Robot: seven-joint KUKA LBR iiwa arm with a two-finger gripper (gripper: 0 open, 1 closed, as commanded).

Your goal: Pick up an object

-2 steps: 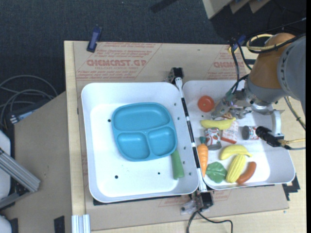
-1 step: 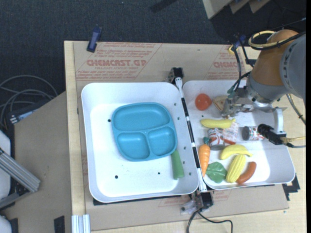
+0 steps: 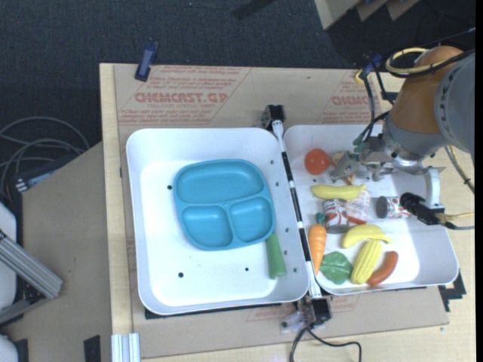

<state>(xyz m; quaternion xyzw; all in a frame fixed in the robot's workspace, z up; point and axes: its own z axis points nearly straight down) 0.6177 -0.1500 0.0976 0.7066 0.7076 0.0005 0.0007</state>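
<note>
Far to the left of the tool lies the left bin [image 3: 143, 202], and in it rest a blue divided plate [image 3: 223, 204] and, closer to the tool, a green stick-shaped piece [image 3: 275, 255] along the wall between the bins. The right bin [image 3: 438, 259] holds the toy food: a red tomato [image 3: 318, 161] just left of the tool, a yellow banana [image 3: 337, 192] just below it, and lower down a carrot [image 3: 318, 242], a green leafy piece [image 3: 336, 266], a second banana [image 3: 364, 234], a corn cob [image 3: 367, 259] and a red sausage-like piece [image 3: 383, 268], all lying close together. The tool [image 3: 355, 166] is low over the upper part of the right bin, near the tomato and the first banana; I cannot tell if it is apart or together, and I see nothing held in it. In my judgement the step in hand is the reach toward an object, with no grasp yet. The next move probably needs a careful descent onto one single piece, because the pieces are crowded. Both bins stand on a bench [image 3: 226, 96] covered with printed brown board, and around it is dark floor [image 3: 75, 21] with cables [image 3: 30, 157] far to the left of the tool.
</note>
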